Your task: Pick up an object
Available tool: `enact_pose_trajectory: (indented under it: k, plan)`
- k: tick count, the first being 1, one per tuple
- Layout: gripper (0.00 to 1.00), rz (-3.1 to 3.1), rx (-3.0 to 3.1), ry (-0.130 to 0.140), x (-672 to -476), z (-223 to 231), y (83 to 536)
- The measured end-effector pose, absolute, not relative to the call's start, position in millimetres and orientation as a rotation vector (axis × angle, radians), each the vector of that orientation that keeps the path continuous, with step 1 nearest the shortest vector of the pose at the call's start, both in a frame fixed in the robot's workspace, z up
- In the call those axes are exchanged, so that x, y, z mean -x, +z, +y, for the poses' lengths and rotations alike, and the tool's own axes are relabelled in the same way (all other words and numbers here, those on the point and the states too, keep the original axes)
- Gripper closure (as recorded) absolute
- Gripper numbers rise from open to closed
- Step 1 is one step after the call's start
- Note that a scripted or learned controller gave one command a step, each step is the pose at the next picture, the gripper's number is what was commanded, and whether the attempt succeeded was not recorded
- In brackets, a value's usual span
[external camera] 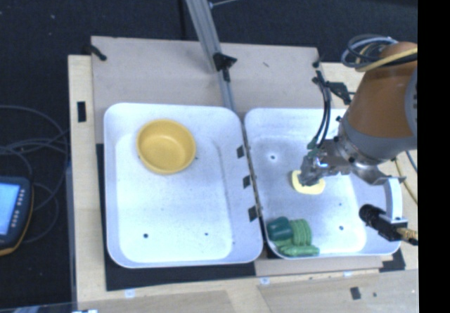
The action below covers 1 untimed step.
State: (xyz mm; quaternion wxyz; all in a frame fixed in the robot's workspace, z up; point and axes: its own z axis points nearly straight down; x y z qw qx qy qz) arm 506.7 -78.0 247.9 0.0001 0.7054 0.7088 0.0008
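In the right bin [274, 137] a pale yellow object [310, 186] lies near the middle. My gripper [310, 171] is directly over it, its dark fingers coming down onto the object's upper edge and covering part of it. A green ridged object [291, 235] rests against the right bin's front left corner. In the left bin [176, 227] a yellow bowl [166, 146] sits upright at the back left. The arm's orange band [380, 104] is above the right bin's right side.
A grey metal pole [204, 23] slants from the top of the view down to the divider between the bins. Black cables [324, 111] hang beside the wrist. A black fitting [376, 221] sticks out by the right bin's right front.
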Motion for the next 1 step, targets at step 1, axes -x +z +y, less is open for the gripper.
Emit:
enact_pose_trajectory:
  k: [1]
  plan:
    - [1.0,2.227,-2.216,0.002,-513.1,-20.5,250.2]
